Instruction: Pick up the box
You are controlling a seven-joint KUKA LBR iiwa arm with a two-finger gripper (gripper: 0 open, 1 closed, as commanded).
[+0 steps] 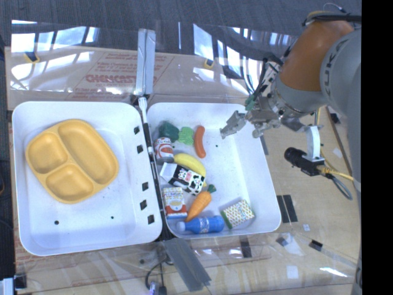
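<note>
So the arm is reaching in from the right with its hand hanging over the upper right part of the right bin, and nothing is between its fingers as far as I can see; whether they're spread or pinched I honestly cannot tell from this angle. The box, which I take to be the little patterned green and yellow one, sits down at the near right corner of that bin, tilted a bit, right beside the blue bottle and near the carrot. It's well apart from the hand, so I'd say the pick hasn't really started: no contact, no lift, box untouched on the bin floor. There are also a couple of carton-like things in the pile, a black and white cow-print one under the banana and a small red and white one, so the target could be argued, but the patterned one is my guess. The left bin just has the yellow divided plate. What's left is basically everything: move down toward the near corner, line up over the box, close on it and lift it
</note>
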